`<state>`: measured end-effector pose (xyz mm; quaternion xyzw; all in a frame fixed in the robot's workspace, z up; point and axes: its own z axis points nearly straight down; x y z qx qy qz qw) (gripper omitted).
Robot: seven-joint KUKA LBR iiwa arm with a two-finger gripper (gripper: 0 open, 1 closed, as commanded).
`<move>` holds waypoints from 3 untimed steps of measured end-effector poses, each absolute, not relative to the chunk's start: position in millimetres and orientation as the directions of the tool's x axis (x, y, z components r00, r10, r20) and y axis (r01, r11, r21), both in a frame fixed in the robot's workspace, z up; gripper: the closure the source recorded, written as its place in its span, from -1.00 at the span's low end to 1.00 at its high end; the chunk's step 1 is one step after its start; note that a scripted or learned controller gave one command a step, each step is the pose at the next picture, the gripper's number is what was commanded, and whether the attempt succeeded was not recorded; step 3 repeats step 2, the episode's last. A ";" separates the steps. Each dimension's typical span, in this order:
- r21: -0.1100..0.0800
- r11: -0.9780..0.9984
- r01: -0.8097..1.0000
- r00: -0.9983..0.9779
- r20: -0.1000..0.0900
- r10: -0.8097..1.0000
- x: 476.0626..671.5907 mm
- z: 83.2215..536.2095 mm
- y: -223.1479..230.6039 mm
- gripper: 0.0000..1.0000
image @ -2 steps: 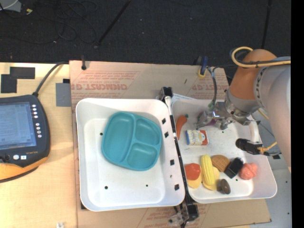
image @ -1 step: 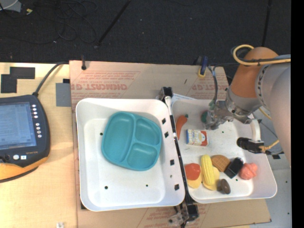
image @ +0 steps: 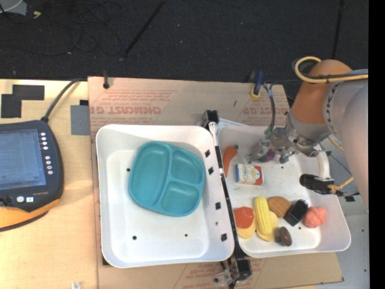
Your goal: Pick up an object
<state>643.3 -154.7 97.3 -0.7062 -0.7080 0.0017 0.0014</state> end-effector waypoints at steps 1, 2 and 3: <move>-0.005 0.004 1.000 -0.004 -0.001 1.000 643.3 107.6 -155.4 1.00; -0.002 0.005 1.000 -0.005 0.005 1.000 564.8 192.0 -64.2 1.00; -0.002 0.005 1.000 -0.005 0.005 1.000 564.8 192.0 -64.2 1.00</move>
